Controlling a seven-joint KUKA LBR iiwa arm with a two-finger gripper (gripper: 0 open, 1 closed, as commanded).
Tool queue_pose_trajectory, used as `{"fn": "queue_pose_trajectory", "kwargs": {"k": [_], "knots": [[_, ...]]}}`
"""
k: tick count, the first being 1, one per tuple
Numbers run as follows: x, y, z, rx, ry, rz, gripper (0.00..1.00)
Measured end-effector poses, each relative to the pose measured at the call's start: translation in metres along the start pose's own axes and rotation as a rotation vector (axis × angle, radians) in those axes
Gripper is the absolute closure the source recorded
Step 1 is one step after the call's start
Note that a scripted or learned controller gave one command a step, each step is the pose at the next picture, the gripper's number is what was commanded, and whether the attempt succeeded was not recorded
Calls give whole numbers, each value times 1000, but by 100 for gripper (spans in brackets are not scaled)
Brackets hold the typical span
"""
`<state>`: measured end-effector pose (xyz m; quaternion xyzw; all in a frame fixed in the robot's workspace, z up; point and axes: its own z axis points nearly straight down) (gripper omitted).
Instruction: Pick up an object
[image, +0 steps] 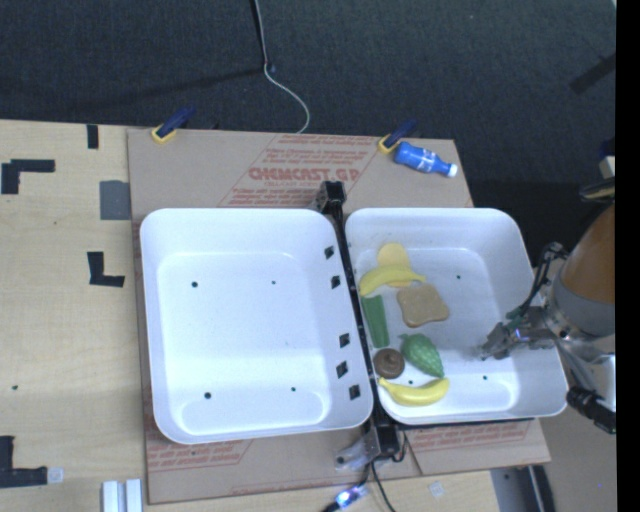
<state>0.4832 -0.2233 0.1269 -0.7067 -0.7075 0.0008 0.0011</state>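
Toy food, six pieces, lies in the right bin (500, 232), grouped toward its left side near the divide between the bins. Banana (390, 277), yellow, curved, lies at the upper end of the group, with a small pale yellow piece (392, 254) just above it. Bread slice (422, 305), tan, lies just right of the banana. Cucumber (375, 320), long and green, runs along the bin's left wall. Round brown piece (389, 362) sits below the cucumber, with a leafy green piece (423, 354) touching it on the right. Second banana (414, 391), yellow, lies at the bin's near edge, under those two. Hand (497, 345) sits low over the right part of the same bin, apart from the food, with nothing seen between its fingers; open or closed cannot be told. Arm (590, 280), grey with orange, enters from the right. Left bin (240, 225), white, adjoins. Both bins rest on a cardboard sheet (290, 170) on the wooden worktop (50, 320). Blue bottle (424, 159) lies on the cardboard behind the right bin.
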Motion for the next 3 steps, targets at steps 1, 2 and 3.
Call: {"fn": "queue_pose_trajectory", "kwargs": {"k": [1, 2, 3], "knots": [[1, 0, -1, -1, 1, -1, 100], [0, 0, -5, -2, 1, -1, 100], [0, 0, -3, -1, 2, -1, 100]]}}
